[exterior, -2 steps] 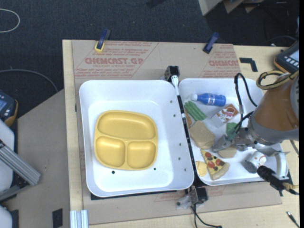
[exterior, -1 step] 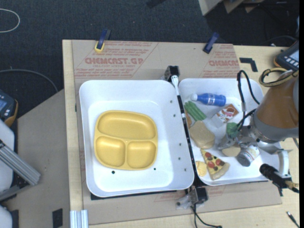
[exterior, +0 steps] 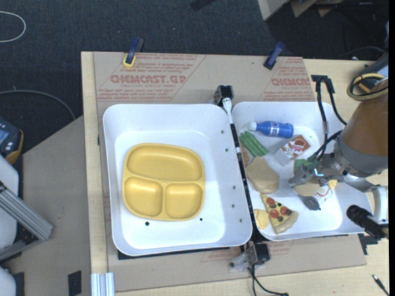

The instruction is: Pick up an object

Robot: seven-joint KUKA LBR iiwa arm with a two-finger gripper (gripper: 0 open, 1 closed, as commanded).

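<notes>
The right bin (exterior: 271,111) holds a blue bottle (exterior: 275,129), a green pod-shaped toy (exterior: 252,145), a tan round piece (exterior: 263,175), a pizza slice (exterior: 279,213), a small yellow wedge (exterior: 261,219) and a red-and-white packet (exterior: 295,147). My gripper (exterior: 310,184) is low over the bin's right half, right of the tan piece and above the pizza slice. Something tan and green lies under its tip; whether it is gripped is unclear.
The left bin (exterior: 117,126) carries a yellow three-compartment tray (exterior: 164,181). A black divider strip (exterior: 236,153) runs between the bins. Clamps sit at the bench's far edge. Cables hang beside the arm at the right.
</notes>
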